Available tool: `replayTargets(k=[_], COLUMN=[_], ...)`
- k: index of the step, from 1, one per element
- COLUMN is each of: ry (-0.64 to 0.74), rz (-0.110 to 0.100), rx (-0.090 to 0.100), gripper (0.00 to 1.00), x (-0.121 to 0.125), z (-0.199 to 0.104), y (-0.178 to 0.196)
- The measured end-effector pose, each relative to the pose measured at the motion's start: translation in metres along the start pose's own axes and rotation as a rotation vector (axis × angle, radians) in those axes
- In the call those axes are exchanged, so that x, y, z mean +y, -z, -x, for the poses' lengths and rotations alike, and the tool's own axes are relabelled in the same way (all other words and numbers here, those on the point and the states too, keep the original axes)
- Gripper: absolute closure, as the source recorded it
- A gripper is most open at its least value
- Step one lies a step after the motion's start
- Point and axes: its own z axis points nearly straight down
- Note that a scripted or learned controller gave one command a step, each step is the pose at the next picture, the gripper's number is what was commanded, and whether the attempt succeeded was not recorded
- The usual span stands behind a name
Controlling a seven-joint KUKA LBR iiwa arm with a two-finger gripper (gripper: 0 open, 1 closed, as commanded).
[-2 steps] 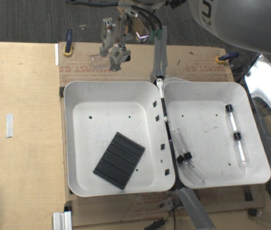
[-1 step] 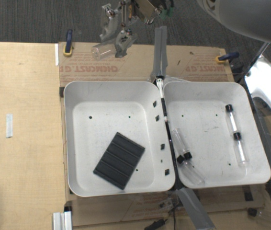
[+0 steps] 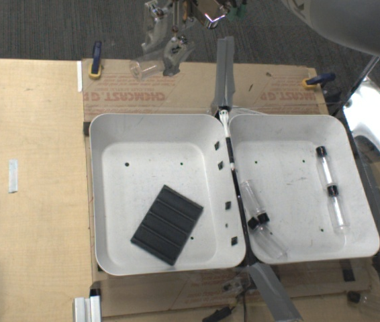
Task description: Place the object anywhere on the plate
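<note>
Gripper (image 3: 168,39) hangs over the cardboard (image 3: 270,89) behind the left bin (image 3: 143,156), can't tell if it's open or closed. Black plate (image 3: 168,224) lies in that bin. 2 clear tubes (image 3: 329,190) sit in the right bin (image 3: 287,173), well apart.

Two white bins sit side by side: the left bin (image 3: 103,180) holds one dark ribbed plate (image 3: 168,224), the right bin (image 3: 351,180) two clear tubes (image 3: 329,188) (image 3: 257,213) with black caps.
</note>
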Motion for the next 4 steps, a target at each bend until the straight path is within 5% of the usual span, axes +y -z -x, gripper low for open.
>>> replayTargets(k=[2, 3, 4], ry=[-0.011, 0.285, 0.28], rz=[0.001, 0.001, 0.002], rx=[-0.009, 0.008, 0.003], gripper=[1.0, 1.0, 1.0], x=[-0.004, 0.003, 0.002], z=[0.001, -0.001, 0.0], y=[0.018, -0.01, -0.001])
